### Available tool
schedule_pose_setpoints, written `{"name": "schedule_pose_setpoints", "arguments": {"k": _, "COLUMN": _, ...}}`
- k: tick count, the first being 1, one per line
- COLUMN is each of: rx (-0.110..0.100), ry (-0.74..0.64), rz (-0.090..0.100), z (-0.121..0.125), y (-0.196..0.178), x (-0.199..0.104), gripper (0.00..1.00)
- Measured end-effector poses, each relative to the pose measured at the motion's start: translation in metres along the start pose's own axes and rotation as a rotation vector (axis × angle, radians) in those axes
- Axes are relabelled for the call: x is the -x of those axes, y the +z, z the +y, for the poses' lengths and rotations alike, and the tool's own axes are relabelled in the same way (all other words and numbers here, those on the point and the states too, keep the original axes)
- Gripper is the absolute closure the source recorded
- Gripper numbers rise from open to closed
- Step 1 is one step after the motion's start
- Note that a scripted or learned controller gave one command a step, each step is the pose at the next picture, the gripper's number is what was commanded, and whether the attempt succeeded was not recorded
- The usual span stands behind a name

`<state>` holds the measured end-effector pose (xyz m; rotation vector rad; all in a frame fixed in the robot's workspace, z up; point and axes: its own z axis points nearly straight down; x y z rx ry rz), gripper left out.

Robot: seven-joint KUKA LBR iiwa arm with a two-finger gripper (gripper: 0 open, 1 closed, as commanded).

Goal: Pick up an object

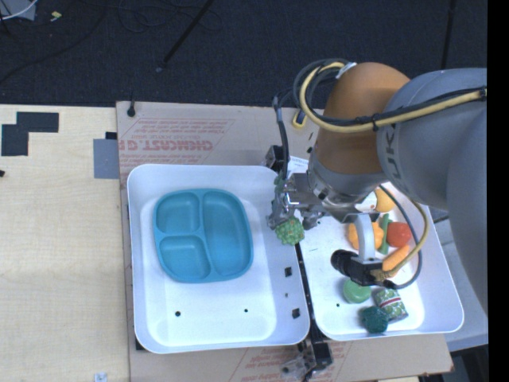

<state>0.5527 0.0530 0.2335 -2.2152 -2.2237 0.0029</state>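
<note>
The arm, grey with an orange band, reaches in from the right, above the bins. Its gripper is closed on a small green broccoli-like object, bumpy in texture, held above the right edge of the left bin. That bin contains a blue three-compartment plate near its centre. The right bin holds assorted toy items toward its middle and near edge. Both bins rest on cardboard on a light wooden bench; dark carpet lies beyond.
</note>
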Motion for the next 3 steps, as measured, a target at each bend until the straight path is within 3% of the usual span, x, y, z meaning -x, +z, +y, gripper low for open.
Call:
{"name": "schedule_pose_setpoints", "arguments": {"k": 1, "rx": -0.002, "ry": 0.005, "rz": -0.002, "z": -0.007, "y": 0.006, "x": 0.012, "gripper": 1.00}}
{"name": "schedule_pose_setpoints", "arguments": {"k": 2, "rx": -0.003, "ry": 0.003, "rz": -0.001, "z": -0.009, "y": 0.012, "x": -0.007, "gripper": 1.00}}
{"name": "schedule_pose_setpoints", "arguments": {"k": 3, "rx": -0.002, "ry": 0.005, "rz": -0.002, "z": -0.010, "y": 0.015, "x": 0.007, "gripper": 1.00}}
